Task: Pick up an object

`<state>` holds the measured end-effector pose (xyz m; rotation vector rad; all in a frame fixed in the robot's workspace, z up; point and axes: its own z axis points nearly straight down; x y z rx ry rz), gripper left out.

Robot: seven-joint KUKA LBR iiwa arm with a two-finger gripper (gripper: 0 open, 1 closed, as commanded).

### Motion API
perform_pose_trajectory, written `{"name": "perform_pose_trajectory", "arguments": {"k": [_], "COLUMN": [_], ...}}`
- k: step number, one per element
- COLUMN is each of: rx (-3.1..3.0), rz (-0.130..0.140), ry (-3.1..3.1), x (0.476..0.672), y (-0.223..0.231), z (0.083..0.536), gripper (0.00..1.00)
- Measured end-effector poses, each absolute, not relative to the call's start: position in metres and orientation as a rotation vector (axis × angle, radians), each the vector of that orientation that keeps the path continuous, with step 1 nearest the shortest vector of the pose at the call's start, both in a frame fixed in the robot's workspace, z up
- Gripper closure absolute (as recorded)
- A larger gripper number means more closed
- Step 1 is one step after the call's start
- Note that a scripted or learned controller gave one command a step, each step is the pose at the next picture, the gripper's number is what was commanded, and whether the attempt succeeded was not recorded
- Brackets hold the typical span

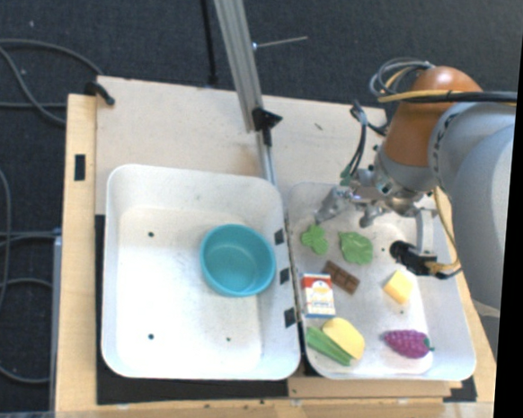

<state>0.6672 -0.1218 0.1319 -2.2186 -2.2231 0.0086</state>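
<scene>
Arm: we are watching the grey arm (pixel 481 167), with its orange band (pixel 422 113), reaching in from the right and hanging over the far end of the right bin (pixel 458 350).
Gripper: we are seeing the gripper (pixel 350 209) sitting above the bin's far left corner; two thin fingers (pixel 329 204) are pointing down and look parted, with nothing between them, though the detail is small.
Nearest things: we are finding a green leafy piece (pixel 314 239) and a second green leafy piece (pixel 356 247) just below the gripper, lying apart from each other on the bin floor.
Middle of right bin: we are noting a brown bar (pixel 341 277) lying at a slant, a small red and white box (pixel 318 296) just beside it, and a yellow block (pixel 400 287) off to the right.
Near end of right bin: we are seeing a yellow vegetable (pixel 345 335) touching a green pod (pixel 326 346), and a purple grape bunch (pixel 407 343) apart from them.
Left bin: we are looking at the left bin (pixel 133 239), which is holding a blue bowl (pixel 237 259), upright, toward its right side.
Bench: we are seeing both bins resting side by side on the bench (pixel 160 119), with a metal pole (pixel 242 53) rising behind them.
</scene>
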Motion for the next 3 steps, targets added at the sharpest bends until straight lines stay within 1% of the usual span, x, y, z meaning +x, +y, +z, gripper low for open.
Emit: {"name": "perform_pose_trajectory", "arguments": {"k": [1, 2, 3], "rx": [-2.223, -2.226, -2.226], "rz": [0.006, 0.000, -0.007], "ry": [-2.224, -2.227, -2.223], "x": [0.667, 0.668, 0.673], "y": [-0.124, -0.125, -0.128], "z": [0.100, 0.113, 0.158], "gripper": [0.00, 1.00, 1.00]}}
